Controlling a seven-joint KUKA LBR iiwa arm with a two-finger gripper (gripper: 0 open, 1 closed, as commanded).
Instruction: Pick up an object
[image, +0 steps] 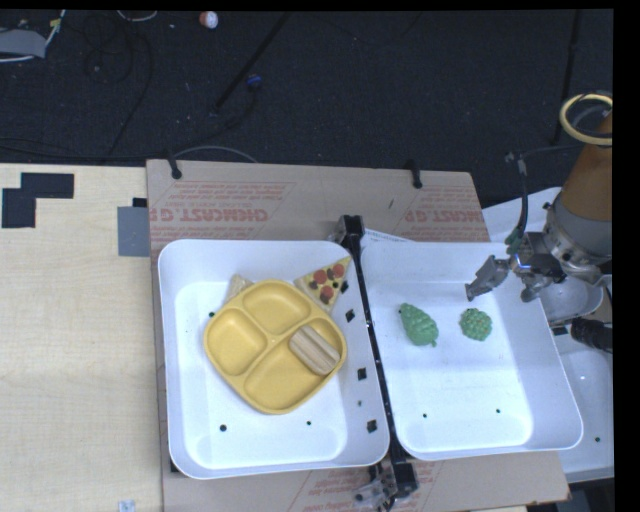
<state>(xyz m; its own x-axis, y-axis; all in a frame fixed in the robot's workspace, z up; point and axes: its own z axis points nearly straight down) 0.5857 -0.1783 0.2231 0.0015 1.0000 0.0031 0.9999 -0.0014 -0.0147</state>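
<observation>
Behind the bench the floor (300, 80) is dark, almost black, with several thin cables (130, 60) trailing loosely across it. To the left sits a pale wooden tabletop (70, 340) carrying 2 black patches (35, 195) and 1 grey square (132, 230). A brown cardboard sheet (310, 205) printed with reddish lettering lies flat under the work area. Along the right runs a white surface (595, 440). The light is even, with soft shadows.
</observation>
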